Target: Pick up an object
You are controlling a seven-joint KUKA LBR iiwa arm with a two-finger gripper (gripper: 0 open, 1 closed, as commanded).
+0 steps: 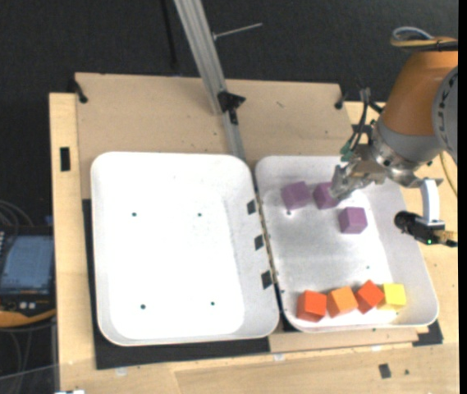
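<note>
Two white bins [176, 245] sit on a tan tabletop [135, 113] over dark floor [52, 23]; the end effector [341, 180] touches a purple block [325, 196], grip unclear.

Showing two white bins [176, 245] as smooth plastic, faintly glossy; looking matt on purple blocks [296, 194], soft-edged like foam; reading same matt finish on orange, red, yellow blocks [348, 299]; appearing as pale raw wood on bench [69, 220], unvarnished; gleaming as brushed metal on slanted pole [204, 43]; shining glossy orange on arm band [418, 89], grey casing smooth beside it
</note>
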